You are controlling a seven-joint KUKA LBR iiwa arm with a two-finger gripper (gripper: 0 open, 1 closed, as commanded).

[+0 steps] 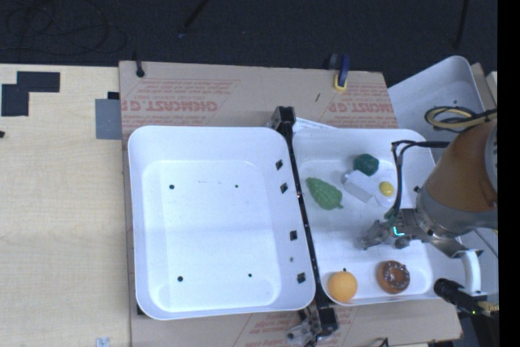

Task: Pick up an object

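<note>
Background: a dark floor with cables is seen behind the worktop (57,199), which is of pale wood; a cardboard sheet (244,97) is laid under the two bins.
Left bin: the left bin (138,175) is seen with only small dark marks on its floor.
Right bin: all loose things are gathered in the right bin (325,154); it is judged that they are put here so that they stay within reach of the arm.
Objects: a green leafy piece (324,194) lies near the divider; a dark green round piece (366,165), a white block (357,188) and a small yellow piece (386,189) are close together at the far side; an orange ball (343,285) and a brown ring like a doughnut (394,276) lie at the near wall.
Arm: the arm (463,175) is reached in from the right, and the gripper (380,236) is lowered over bare bin floor, between the white block and the doughnut.
Jaws: whether the jaws are apart or together cannot be told, because the metal parts are small and blurred; nothing is seen held.
Task's thing: no object is picked yet; the doughnut and the white block are the nearest candidates.
Edges: the orange ball and the doughnut are nearly touching the near wall, so little room is left for a finger on that side.
Open room: more free floor is seen in the middle of the right bin, around the green leafy piece.
</note>
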